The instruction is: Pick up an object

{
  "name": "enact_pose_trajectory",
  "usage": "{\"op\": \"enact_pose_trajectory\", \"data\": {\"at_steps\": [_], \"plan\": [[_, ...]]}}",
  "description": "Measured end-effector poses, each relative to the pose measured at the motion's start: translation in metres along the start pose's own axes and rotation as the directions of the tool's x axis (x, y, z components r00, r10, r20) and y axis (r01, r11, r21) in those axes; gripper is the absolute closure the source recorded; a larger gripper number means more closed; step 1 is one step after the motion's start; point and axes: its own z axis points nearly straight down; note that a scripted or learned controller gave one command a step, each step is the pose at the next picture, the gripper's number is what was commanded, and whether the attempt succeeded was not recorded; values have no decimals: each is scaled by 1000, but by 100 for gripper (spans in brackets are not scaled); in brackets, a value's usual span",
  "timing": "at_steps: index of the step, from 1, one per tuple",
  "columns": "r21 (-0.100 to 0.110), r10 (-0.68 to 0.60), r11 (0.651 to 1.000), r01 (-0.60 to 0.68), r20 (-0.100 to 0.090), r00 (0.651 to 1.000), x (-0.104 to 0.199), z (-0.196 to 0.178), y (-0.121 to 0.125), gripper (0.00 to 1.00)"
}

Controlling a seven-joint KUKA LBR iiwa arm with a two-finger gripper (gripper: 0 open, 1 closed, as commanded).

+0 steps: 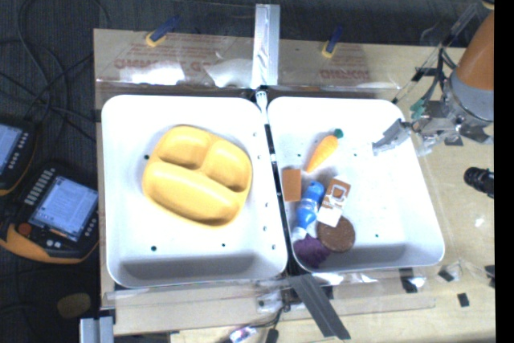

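1. The worktop (pixel 450 253) carries two shallow white bins side by side, the left bin (pixel 120 197) and the right bin (pixel 401 205).
2. The left bin contains one big yellow lumpy object, bread-like (pixel 197 173), resting near its middle.
3. The right bin has a cluster along its left side: an orange toy carrot (pixel 321 152), a small brown block (pixel 291 184), a blue bottle (pixel 308 207), a white-and-orange card or box (pixel 333 201), a brown disc (pixel 336 234) and a purple item (pixel 312 251), most of them touching or overlapping.
4. The gripper (pixel 401 132) hangs at the right bin's upper right rim, well apart from the cluster; whether the jaws are open or closed I cannot tell, and nothing shows between them.
5. Risk, as I judge it: the crowded pile could make the jaws catch two things or nudge one aside, and the round carrot or bottle may slip out.
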Motion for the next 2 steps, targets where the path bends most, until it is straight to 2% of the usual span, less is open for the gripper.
{"op": "enact_pose_trajectory", "data": {"at_steps": [1, 2], "plan": [[0, -16, 1000, 16, 1, 1000, 55, 83, 55, 0], [-1, 258, 966, -258, 5, 966, 3, 25, 94, 0]]}}
